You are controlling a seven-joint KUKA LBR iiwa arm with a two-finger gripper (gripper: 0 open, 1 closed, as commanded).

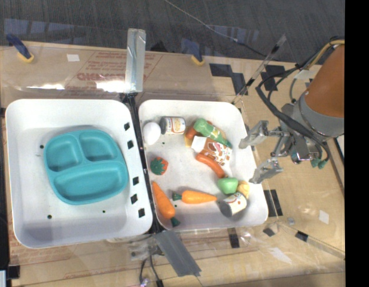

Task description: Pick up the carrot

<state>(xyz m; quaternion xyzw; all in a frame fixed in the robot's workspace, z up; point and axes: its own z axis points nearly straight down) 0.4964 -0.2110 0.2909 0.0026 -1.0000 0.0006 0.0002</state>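
Two fingers (254,138) of the gripper (259,155) stand well apart with nothing between them, hanging just outside the right rim of the right bin (249,119), about level with its middle. The carrot (195,197) lies down and to the left of the jaws, in the bin's lower half near the front wall. Its long axis runs nearly left to right across the view, green tip to the left, thick end toward a small can (233,204) just beside it. A second carrot (163,203) lies further left against the bin's left wall, slanted, with its tip toward the front corner. Between jaws and target sit a green pepper (228,185) and a sausage (211,164). Judging from this, the arm must travel left and forward over the rim, and the fingers would best straddle the carrot across its short width.
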